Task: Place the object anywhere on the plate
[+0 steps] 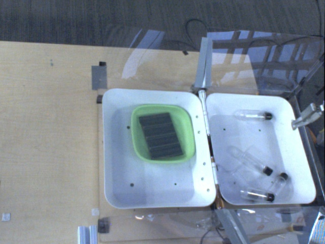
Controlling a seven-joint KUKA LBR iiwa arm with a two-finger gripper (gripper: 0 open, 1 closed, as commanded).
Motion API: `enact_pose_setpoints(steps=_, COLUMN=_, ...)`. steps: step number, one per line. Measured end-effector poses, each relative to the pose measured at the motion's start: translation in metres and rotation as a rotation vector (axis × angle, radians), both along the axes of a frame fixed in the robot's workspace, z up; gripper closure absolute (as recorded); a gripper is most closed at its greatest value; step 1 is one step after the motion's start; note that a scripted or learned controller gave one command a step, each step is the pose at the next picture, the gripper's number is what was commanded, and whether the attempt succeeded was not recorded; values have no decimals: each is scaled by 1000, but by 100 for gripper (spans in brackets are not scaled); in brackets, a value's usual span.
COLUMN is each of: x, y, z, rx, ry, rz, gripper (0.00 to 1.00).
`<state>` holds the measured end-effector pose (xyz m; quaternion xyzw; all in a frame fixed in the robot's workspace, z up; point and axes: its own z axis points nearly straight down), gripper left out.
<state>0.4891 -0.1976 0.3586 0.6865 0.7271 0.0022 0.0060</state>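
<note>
Two shallow white bins are set side by side on the pale wooden bench (51, 146), their inner rims touching along a central seam. In the left bin (114, 187) a green plate (189, 136) with rounded corners is placed towards the far half, its edges clear of the bin walls. A dark grey ribbed block (160, 135) is found lying flat on the plate, wholly inside its raised rim and turned slightly off square to the bin; it is touched by nothing but the plate. In the right bin (223, 111) several clear tubes with black caps are scattered: one tube (252, 116) is laid near the far wall, and the others (259, 194) are grouped towards the near right corner, some close together or overlapping, though their clear bodies are hard to tell apart against the white floor. The tool (307, 116) is seen only in part at the right edge of the view, over the right rim of the right bin and well apart from the plate and the block. Nothing is seen held in it, and whether it is open or closed cannot be told. A grey metal post (204, 65) is fixed behind the seam between the bins, and a small grey bracket (99, 76) is mounted on the bench beyond the left bin's far left corner.
</note>
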Motion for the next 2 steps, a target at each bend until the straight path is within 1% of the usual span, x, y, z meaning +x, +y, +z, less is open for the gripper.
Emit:
enact_pose_setpoints(steps=1, x=0, y=-8, z=54, rx=-3, ry=0, rz=216, gripper=0)
enact_pose_setpoints(steps=2, x=0, y=-8, z=79, rx=-7, ry=2, rz=527, gripper=0)
